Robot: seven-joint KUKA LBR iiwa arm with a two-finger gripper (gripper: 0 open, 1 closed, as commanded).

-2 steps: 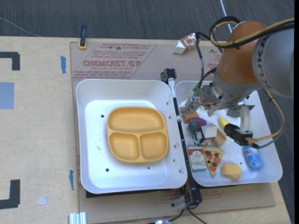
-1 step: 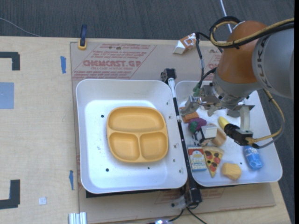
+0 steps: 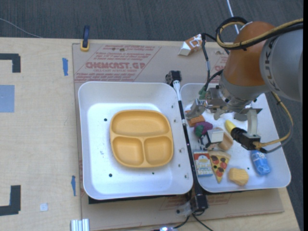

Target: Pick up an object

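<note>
My gripper (image 3: 230,110) hangs low over the back of the right bin (image 3: 281,174), under the orange wrist band, and its body hides what lies beneath it. Toys crowd the bin around it: a purple grape bunch (image 3: 205,127) and an orange piece (image 3: 196,121) to its left, and a small white block (image 3: 216,136) and a yellow piece (image 3: 230,126) just in front. Nearer the front lie a pizza slice (image 3: 220,163), a yellow cheese wedge (image 3: 237,176), a blue bottle (image 3: 260,163) and a small printed box (image 3: 202,163). I see nothing lifted.
The left bin (image 3: 91,143) holds a yellow three-part plate (image 3: 141,138). A black clamp (image 3: 173,77) sits at the back where the bins meet. Cables loop from the arm over the right bin's far side. A small carton (image 3: 191,45) lies behind the bins.
</note>
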